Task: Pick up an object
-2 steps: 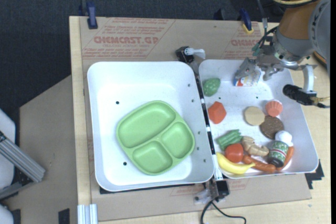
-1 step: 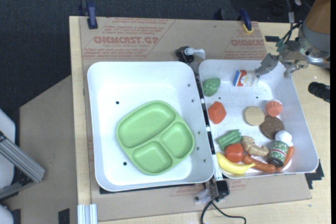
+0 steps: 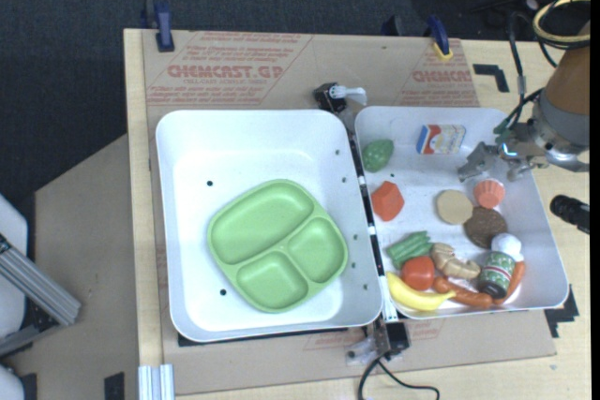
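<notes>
- We see the gripper [image 3: 489,166] low over the right bin [image 3: 553,244], near its far right edge; whether its jaws stand apart or together we cannot tell, and nothing shows between them.
- Just below the jaws lies one small salmon-pink round piece [image 3: 488,193], close enough that it seems to touch the gripper's shadow.
- Left of that sits one tan disc [image 3: 454,207], and right below the pink piece one dark brown lump [image 3: 485,226]; these three lie close together.
- Up and left of the jaws we count one red, white and blue carton [image 3: 441,139], with bare white floor between it and the gripper.
- Farther left, against the bin's left wall, are one green piece [image 3: 378,155] and one orange-red piece [image 3: 387,200], well apart from the jaws.
- Along the near edge, well below the jaws, things crowd together: one green leafy item [image 3: 409,246], one red tomato [image 3: 419,273], one yellow banana [image 3: 415,296], one carrot [image 3: 476,299], and a small jumble beside them that we cannot sort.
- Open room lies in the middle of the right bin, left of the jaws.
- Far left, the left bin [image 3: 178,201] holds one green divided plate [image 3: 277,244] with three compartments.
</notes>
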`<state>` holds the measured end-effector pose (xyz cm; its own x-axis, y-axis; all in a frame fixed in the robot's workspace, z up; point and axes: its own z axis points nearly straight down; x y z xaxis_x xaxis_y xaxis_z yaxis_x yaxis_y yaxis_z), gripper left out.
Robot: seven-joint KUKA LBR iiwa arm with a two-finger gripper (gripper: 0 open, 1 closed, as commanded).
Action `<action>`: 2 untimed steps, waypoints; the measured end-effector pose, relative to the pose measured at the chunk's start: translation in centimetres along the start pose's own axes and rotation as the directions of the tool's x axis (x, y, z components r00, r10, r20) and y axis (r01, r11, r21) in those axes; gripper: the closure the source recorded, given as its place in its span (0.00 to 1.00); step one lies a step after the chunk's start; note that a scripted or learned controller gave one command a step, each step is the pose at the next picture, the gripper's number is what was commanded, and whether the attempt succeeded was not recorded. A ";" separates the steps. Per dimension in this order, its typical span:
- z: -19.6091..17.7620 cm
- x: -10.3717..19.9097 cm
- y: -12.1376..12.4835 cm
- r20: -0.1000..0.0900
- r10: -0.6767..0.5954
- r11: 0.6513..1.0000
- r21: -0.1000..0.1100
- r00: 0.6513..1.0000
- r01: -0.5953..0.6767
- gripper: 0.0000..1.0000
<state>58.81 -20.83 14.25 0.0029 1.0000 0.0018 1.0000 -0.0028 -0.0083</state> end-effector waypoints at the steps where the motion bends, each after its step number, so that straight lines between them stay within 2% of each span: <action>1: 5.9 0.0 -1.5 -0.001 0.000 1.000 -0.009 1.000 0.000 0.00; 2: 4.5 8.6 4.0 0.000 -0.013 1.000 -0.015 1.000 0.013 0.00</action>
<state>62.77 -12.23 9.76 -0.0097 1.0000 0.0019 0.9999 0.0097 0.0070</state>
